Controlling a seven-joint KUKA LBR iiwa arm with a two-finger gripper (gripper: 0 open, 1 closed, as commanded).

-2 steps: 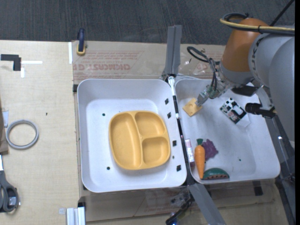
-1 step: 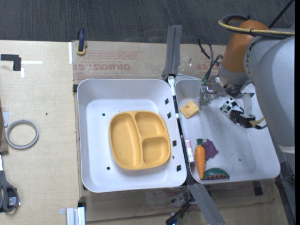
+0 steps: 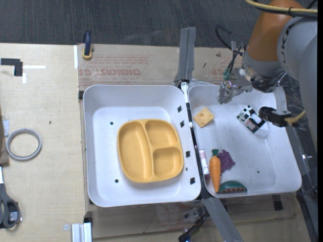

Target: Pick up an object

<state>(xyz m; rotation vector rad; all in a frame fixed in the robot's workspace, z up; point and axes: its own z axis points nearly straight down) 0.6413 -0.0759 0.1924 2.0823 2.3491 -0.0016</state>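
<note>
Red print on the cardboard sheet, upside down and unreadable.

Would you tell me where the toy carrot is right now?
The carrot lies in the right bin, near its front left corner, beside a purple toy and just above a green and red item.

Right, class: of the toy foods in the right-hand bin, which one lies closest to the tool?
The cheese wedge: pale yellow with holes, alone near the bin's upper left, far nearer the tool than the carrot.

Dark carpet floor, pale wooden bench
</note>
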